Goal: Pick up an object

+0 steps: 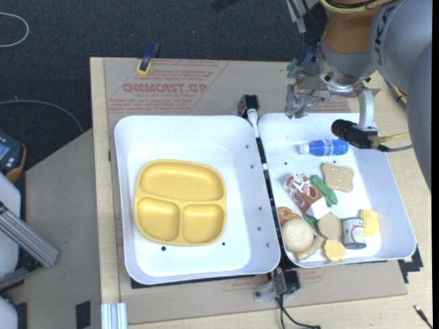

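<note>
Your gripper (299, 108) hangs over the right bin's (398, 184) far-left corner, fingers slightly apart, nothing between them. Blue-capped bottle (322, 147) lies just near of it, toy food beyond.

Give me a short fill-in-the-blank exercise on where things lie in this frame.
1. The yellow divided plate lies in the ____ bin.
2. The plate has ____ compartments.
3. The blue bottle lies on its ____ in the right bin.
4. The hand is over the right bin's ____ edge.

Missing words: left; three; side; far
</note>
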### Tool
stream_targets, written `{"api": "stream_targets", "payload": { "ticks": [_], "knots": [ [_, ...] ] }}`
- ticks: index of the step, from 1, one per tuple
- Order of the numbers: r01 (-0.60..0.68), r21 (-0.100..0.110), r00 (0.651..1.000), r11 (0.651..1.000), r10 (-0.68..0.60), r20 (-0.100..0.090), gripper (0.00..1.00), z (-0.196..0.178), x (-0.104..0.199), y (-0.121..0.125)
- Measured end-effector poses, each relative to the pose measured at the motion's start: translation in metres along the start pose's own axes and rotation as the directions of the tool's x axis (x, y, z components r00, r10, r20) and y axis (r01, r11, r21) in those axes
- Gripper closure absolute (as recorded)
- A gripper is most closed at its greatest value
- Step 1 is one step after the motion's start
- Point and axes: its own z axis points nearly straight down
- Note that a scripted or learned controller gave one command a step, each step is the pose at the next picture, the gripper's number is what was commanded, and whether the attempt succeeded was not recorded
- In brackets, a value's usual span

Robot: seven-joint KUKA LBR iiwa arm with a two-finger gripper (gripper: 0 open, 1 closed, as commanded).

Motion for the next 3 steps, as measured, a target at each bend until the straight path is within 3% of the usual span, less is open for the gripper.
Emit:
{"api": "stream_targets", "payload": {
  "ticks": [1, 3],
  "knots": [
    [0.000, 0.005, 1.000, 1.000, 0.000, 0.000, 1.00, 0.013, 0.010, 0.006],
    [-0.001, 0.006, 1.000, 1.000, 0.001, 0.000, 1.00, 0.002, -0.004, 0.002]
  ]
}}
